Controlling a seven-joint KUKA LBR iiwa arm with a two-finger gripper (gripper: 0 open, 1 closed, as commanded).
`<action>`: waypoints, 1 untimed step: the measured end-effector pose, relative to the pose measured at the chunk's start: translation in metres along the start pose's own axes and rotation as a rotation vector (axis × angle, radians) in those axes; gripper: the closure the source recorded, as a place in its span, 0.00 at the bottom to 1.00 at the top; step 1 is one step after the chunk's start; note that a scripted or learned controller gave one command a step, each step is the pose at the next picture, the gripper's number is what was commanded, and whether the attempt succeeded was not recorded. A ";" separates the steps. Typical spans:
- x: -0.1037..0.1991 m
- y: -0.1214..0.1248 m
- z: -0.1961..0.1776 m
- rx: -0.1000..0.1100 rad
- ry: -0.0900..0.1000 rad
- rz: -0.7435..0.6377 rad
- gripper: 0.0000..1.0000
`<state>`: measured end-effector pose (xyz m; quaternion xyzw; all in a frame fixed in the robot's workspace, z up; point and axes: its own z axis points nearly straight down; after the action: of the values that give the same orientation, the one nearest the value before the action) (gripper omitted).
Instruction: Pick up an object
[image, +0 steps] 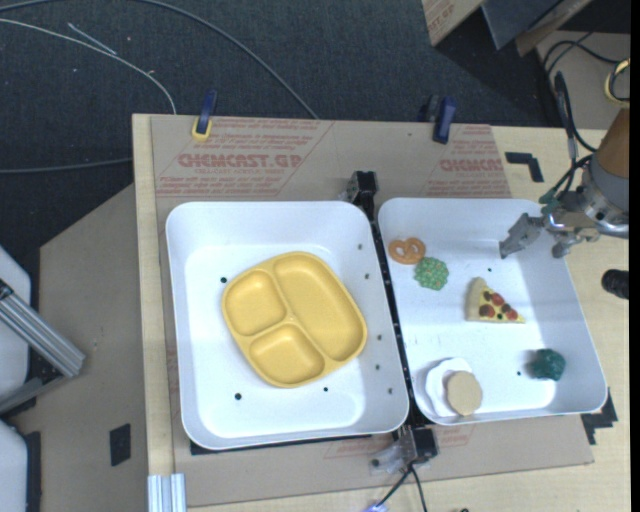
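Camera view from above gives us two white bins side by side on the bench (160, 160). The task names no single object, so we take the small things in the right bin (570, 290) as the candidates. A pizza slice (490, 303) lies near the middle of that bin, a yellow wedge with red spots and a tan crust edge, flat on the floor of the bin. Up and to the left of it sits a green bumpy lump like a bunch of grapes (432, 273), and touching or just beside that, nearer the bin's top left corner, a small brown pretzel (407, 250). Near the bottom right of the bin we see a dark teal lump (546, 365), well apart from the rest. At the bottom left corner a tan round disc (463, 392) rests on a white round piece.

The pincer (538, 238) hangs over the upper right part of the right bin, its grey fingers (519, 237) splayed apart, and we see nothing between them; it is apart from the pizza slice and the other pieces. We cannot tell whether the tips touch the bin floor.

The left bin (200, 240) holds a yellow plate (292, 318) with three compartments.
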<state>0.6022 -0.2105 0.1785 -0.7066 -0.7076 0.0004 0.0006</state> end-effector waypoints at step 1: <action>-0.009 -0.001 0.057 0.005 0.001 0.002 0.00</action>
<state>0.6013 -0.2199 0.1213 -0.7073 -0.7069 0.0017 0.0026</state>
